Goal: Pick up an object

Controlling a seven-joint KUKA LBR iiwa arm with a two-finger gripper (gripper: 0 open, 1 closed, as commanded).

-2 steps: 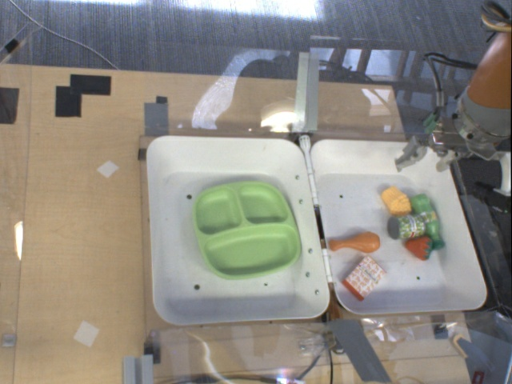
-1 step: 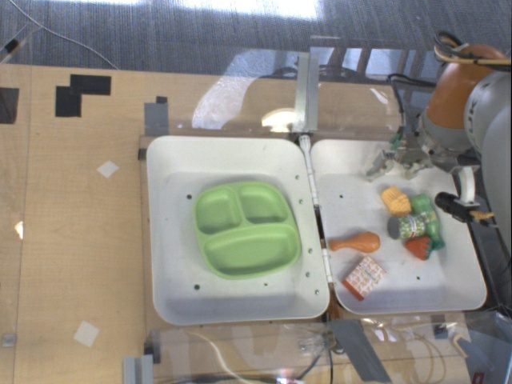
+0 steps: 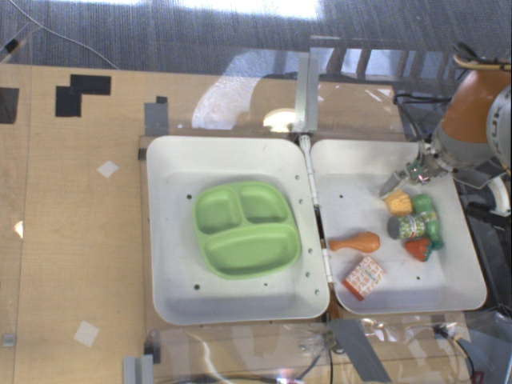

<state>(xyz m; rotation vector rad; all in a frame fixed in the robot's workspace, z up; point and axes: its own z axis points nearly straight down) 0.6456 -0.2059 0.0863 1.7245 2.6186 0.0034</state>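
Two bins below me; my gripper [image 3: 406, 176] hovers above the toy food [image 3: 412, 225] in the right bin [image 3: 456, 290], grip unclear to me

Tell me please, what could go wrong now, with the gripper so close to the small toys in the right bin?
1. The gripper hangs just above the yellow toy, which touches the green can and red strawberry. A descent may push the cluster apart instead of gripping one piece.
2. The yellow toy looks small and rounded, so it might slip out.
3. The cluster lies near the right bin wall, so the fingers may have little room.
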